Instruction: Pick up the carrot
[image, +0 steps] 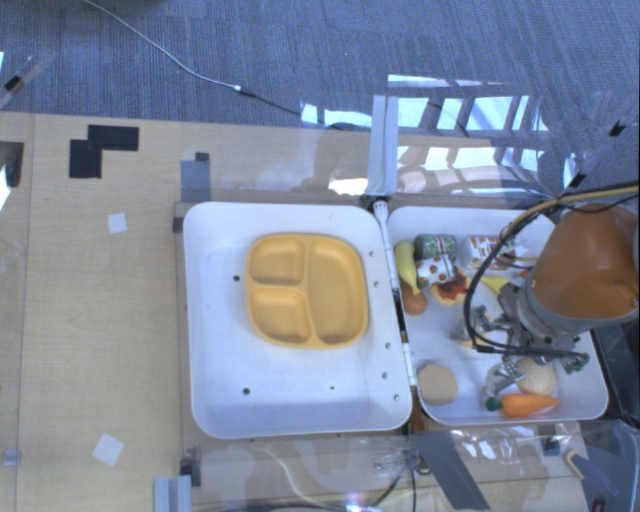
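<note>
The camera view shows the carrot (528, 404) lying flat near the front edge of the right bin (600, 400), its orange body pointing right and a small green stub at its left end. Just behind it, touching or nearly so, sits a pale round onion-like thing (538, 380). The gripper (508, 378) hangs just above and to the left of the carrot, low over the bin floor; whether the jaws are apart or together I cannot tell from here, and nothing is plainly caught between them. The arm (590, 265), with its orange band, looms over the bin's right half. To the left in the same bin rests a tan round bun (437, 383). Farther back lie a banana (405, 266), a can (434, 248) and some red pieces. The left bin (215, 400) holds a yellow divided plate (305, 290). Both bins sit on the table (90, 350).
</note>
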